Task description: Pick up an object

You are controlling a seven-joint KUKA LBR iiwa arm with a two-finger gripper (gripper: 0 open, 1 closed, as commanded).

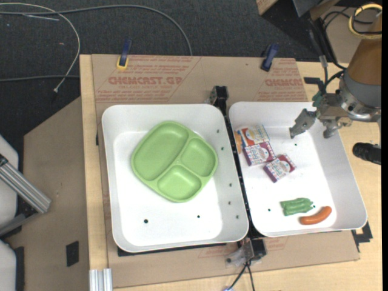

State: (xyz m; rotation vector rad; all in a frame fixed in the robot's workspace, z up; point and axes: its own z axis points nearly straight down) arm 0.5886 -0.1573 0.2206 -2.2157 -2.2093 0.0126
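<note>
Below the tool (315,126) — fingers spread wide, holding nothing — lie two snack packets (262,153), then a green pepper (296,206) and sausage (315,216).

Robot lab: cardboard-covered bench (151,77) on dark carpet, blue clamps (125,53), loose grey cables (66,23), two white plastic bins (115,162).

I see two small cartons (255,144) and (279,167) lying flat mid-bin (right bin). Nearer me, a green pepper (296,206) touches an orange sausage (316,216).
</note>
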